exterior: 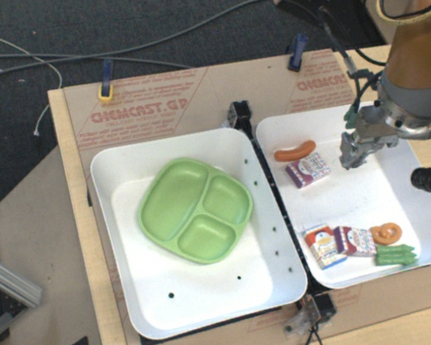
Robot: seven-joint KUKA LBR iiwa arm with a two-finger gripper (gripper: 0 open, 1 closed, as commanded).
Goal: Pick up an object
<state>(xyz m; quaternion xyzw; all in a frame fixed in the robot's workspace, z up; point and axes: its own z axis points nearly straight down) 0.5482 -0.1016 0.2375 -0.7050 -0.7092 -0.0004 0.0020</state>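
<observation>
Two shallow white bins sit side by side on a tabletop (94, 229) covered by a brown printed board. The left bin (131, 304) holds a green divided plate (195, 209) with three compartments, lying flat and turned at a slant near the bin's middle.

The right bin (428, 222) carries the small objects. Toward its far side lies a toy sausage (295, 151), and just beside it, nearer the camera, a small purple-and-white carton (308, 169). Along the near edge sits a cluster: a red-and-white carton (320, 246), a darker packet (355, 241) touching it, an orange pretzel-shaped piece (387, 233), and a green toy vegetable (396, 255) by the rim.

The arm (414, 36) comes in from the right, its orange band above the grey wrist. The gripper (356, 148) hangs over the far half of the right bin, to the right of the purple-and-white carton and apart from it. It appears to have nothing between its fingers, but from this angle I cannot tell how far apart they stand.
</observation>
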